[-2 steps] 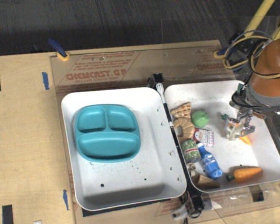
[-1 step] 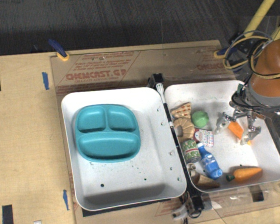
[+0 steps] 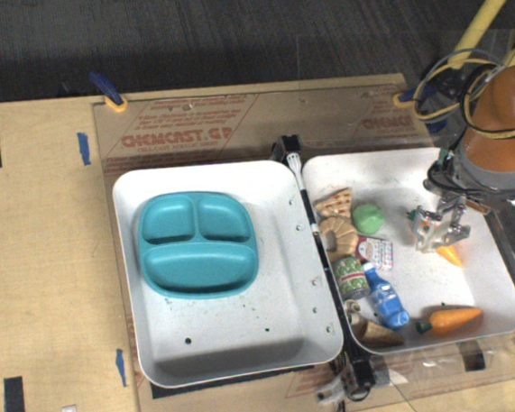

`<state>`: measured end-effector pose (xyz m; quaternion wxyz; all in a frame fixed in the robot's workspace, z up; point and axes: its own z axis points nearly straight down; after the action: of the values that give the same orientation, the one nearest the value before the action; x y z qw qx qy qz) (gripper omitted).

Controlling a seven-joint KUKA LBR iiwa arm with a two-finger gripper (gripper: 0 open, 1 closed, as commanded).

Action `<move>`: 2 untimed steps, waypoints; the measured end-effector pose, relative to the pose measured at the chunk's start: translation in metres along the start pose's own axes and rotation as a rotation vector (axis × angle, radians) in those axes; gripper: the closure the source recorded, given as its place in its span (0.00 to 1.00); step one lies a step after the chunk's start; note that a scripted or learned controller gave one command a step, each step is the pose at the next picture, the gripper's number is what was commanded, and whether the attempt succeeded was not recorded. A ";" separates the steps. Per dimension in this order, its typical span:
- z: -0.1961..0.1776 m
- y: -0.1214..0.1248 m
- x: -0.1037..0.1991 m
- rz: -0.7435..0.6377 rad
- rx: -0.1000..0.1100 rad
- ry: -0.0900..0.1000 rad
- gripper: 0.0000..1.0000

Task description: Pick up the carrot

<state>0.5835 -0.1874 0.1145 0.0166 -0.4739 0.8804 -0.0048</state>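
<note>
We see two white bins: the left bin (image 3: 162, 345) holds a teal plate (image 3: 198, 242), the right bin (image 3: 511, 303) the clutter. The arm (image 3: 500, 132) hangs over the right bin's far side. Its gripper (image 3: 441, 233) hovers there; we cannot tell its state. The carrot (image 3: 451, 319) lies near the front wall, well apart from the gripper.

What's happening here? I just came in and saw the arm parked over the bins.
A grey KUKA arm reaches in from the right, its tool low over the right bin, above a small orange piece. The carrot lies apart from the tool near the bin's front edge, beside a blue bottle. The left bin holds a teal divided plate.
</note>
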 end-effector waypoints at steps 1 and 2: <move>0.001 0.000 0.000 0.000 -0.001 0.000 0.00; -0.011 -0.002 -0.003 0.003 0.007 -0.008 1.00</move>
<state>0.5864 -0.1860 0.1261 0.0215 -0.4725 0.8811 -0.0059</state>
